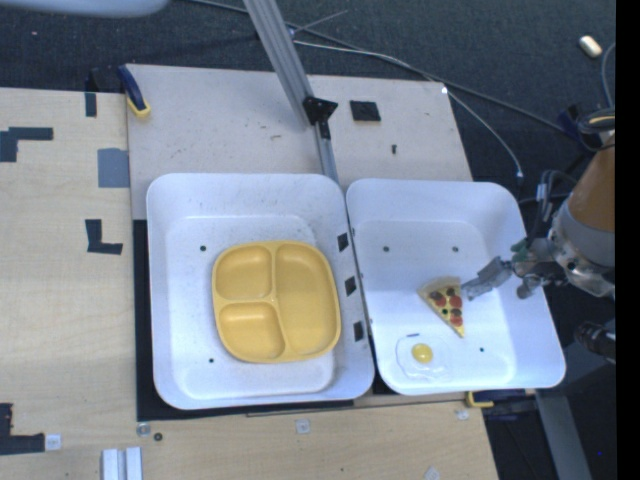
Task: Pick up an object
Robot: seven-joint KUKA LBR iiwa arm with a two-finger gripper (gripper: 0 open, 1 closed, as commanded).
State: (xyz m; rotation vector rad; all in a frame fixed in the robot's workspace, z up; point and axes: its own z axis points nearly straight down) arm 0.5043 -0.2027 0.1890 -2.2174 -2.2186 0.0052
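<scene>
2 white bins (250,193); a plain yellow tray (275,301); a tan pizza slice (447,304) with red and possibly green dots; a white fried egg (420,356) with yellow yolk.

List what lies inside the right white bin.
In the right white bin: a toy pizza slice, a toy fried egg, and the gripper reaching beside the slice. Nothing looks covered.

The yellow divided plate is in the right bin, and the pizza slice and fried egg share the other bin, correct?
Not quite. The camera view shows the yellow divided plate in the left bin; the pizza slice and fried egg share the right bin.
</scene>
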